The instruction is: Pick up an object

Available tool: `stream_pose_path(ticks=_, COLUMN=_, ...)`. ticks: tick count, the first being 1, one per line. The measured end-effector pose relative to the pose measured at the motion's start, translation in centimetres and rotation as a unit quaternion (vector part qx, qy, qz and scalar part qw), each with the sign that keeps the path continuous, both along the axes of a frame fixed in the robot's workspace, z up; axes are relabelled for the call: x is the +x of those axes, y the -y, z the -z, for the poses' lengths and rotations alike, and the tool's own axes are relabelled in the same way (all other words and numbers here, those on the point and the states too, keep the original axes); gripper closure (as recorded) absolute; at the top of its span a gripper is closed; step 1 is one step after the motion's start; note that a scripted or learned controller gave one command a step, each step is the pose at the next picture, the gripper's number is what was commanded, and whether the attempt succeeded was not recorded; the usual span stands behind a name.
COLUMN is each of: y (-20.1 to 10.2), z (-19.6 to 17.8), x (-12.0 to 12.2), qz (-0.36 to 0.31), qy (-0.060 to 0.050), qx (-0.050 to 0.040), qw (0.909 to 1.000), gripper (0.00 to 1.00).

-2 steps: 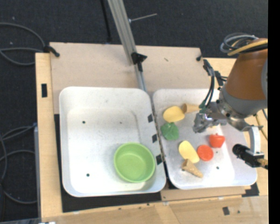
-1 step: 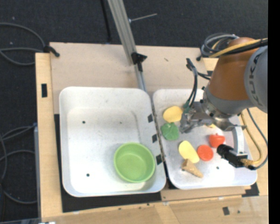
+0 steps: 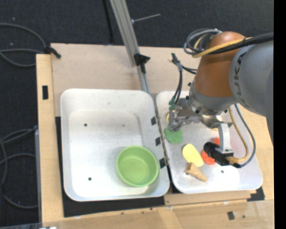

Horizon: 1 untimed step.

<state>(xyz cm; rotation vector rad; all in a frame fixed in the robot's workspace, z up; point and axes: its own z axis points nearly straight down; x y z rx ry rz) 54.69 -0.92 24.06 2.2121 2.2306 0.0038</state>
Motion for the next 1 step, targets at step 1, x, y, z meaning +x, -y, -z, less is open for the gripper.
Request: stream_pose_path(ticks=1, y=-5.16, z=1.02, x=-0.02, qz=0.001, qy=-0.002, qx=-0.0006, qw=1.0000, gripper=1.00)
